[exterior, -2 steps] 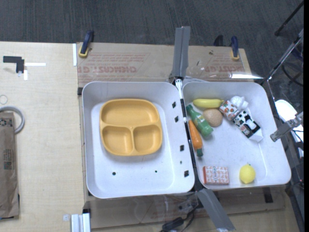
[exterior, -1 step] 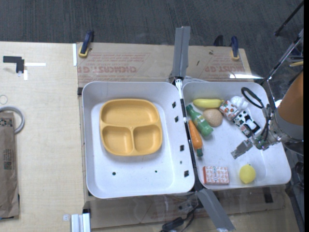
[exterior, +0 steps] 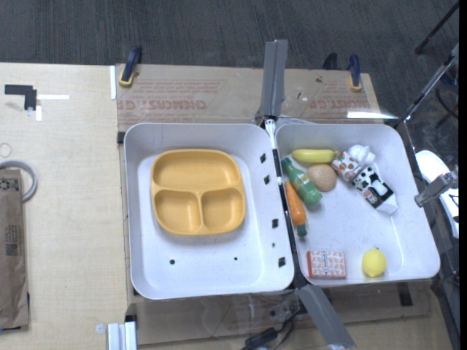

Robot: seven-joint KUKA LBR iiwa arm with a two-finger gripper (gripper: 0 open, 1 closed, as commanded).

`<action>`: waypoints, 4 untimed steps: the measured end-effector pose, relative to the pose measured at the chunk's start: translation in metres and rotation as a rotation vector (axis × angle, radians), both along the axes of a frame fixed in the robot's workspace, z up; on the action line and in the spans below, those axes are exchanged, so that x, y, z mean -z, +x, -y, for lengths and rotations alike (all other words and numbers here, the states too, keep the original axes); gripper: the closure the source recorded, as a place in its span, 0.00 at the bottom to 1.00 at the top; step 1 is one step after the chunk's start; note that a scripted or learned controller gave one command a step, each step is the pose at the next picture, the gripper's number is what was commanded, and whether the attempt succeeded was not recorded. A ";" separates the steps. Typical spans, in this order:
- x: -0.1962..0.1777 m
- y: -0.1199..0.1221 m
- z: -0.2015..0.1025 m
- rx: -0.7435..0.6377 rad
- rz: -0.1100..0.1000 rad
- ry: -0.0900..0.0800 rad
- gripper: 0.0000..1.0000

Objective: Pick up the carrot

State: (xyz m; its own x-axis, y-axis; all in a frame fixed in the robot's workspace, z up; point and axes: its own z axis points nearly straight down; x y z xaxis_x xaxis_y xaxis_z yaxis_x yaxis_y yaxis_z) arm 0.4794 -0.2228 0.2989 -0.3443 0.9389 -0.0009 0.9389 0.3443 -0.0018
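The carrot [exterior: 295, 203] is a small orange piece with a green tip, lying along the left wall of the right bin [exterior: 412, 217]. It rests against a green bottle [exterior: 301, 183], which slants from upper left to lower right just beside it. The carrot's green end points toward the bin's front.
The right bin also holds a banana [exterior: 313, 155], a brown potato [exterior: 320, 177], a black-and-white carton [exterior: 366, 178], a lemon [exterior: 373, 262] and a small pink box [exterior: 325, 264]. The left bin [exterior: 139, 217] holds a yellow divided tray [exterior: 197, 192]. Blue clamps sit at the back edge.
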 end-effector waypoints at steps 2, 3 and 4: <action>0.014 0.031 -0.001 -0.092 0.000 0.001 0.00; 0.182 -0.001 -0.014 -0.446 -0.001 0.004 0.00; 0.188 0.015 -0.010 -0.505 0.001 0.002 0.00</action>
State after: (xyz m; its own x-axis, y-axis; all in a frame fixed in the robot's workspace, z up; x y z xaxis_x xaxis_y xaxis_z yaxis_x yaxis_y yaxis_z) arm 0.4944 -0.2129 0.1108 -0.7558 0.6548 0.0001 0.6548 0.7558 0.0002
